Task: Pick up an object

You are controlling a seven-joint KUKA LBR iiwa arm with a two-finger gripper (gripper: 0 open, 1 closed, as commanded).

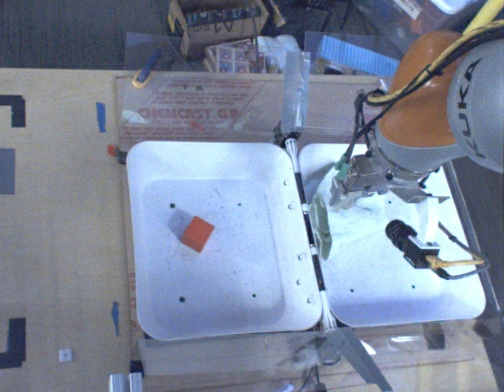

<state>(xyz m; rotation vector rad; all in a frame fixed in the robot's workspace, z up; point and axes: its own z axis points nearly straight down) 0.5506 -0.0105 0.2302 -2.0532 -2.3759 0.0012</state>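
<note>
Wooden counter (55, 243), black corner marks and blue tape bits on its left part. Clutter beyond the far edge: a cardboard box (217, 11), a blue strip, cables. A clear sheet with red lettering lies just far of the bins.

Two white bins side by side. Left bin (153, 300): one orange block (198, 233), left of centre, resting flat on the floor, well apart from all walls. It is roughly cubic, no clear long axis; it sits turned so one corner points near-left, edges diagonal to the bin walls. Small dark specks are scattered on the floor around it.

Right bin (399, 300): a pale green, limp thing (321, 229) lies along the left wall, just beside the divider, long axis running near to far. A black cylindrical part (405, 241) with a yellow cable hangs over the bin's right half.

Arm (435, 80) enters from the right, orange band over the far part of the right bin. End effector (343, 196) is low over the right bin's far-left area, just above the far end of the green thing. Cannot tell whether it is released or clenched; nothing visibly grasped. Orange block well apart from it, across the divider.
</note>
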